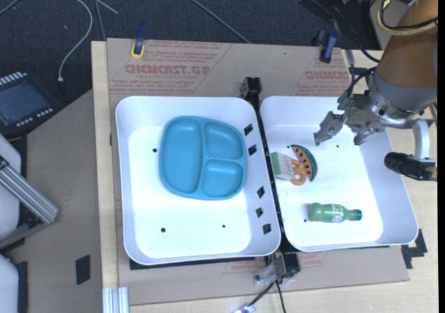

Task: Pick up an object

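Note:
In the right bin (389, 193) lie a small green bottle (332, 213) on its side near the front and a round, flat toy (295, 164) of green, dark and orange colours near the left wall. My gripper (345, 128) hangs over the back of this bin, up and to the right of the round toy, with its two dark fingers spread apart and nothing between them. The arm's orange band (410, 61) shows at the right.
The left bin (139, 186) holds a blue divided plate (202, 157). A black divider with clips (259, 165) runs between the bins. Cardboard (174, 61) covers the bench behind them, with blue clamps (140, 44) at the back. Cables lie on the dark floor.

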Tool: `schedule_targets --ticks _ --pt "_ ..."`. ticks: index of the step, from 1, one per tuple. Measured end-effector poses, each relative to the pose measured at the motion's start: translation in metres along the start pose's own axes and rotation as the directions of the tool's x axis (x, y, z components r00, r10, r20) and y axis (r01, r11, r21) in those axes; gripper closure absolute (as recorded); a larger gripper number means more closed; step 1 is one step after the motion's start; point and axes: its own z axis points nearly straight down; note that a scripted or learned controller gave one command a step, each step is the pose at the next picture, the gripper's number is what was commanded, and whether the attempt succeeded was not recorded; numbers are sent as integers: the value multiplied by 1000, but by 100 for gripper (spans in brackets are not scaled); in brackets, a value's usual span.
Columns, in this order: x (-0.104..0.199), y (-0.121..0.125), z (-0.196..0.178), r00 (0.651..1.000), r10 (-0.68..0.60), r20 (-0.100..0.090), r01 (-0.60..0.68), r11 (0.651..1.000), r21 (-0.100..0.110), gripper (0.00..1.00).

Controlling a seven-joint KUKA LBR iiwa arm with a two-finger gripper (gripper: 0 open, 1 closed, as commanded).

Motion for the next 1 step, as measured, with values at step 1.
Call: schedule_targets --ticks 1 --pt "0 3 -8 1000 -3 2 3 1000 -14 0"
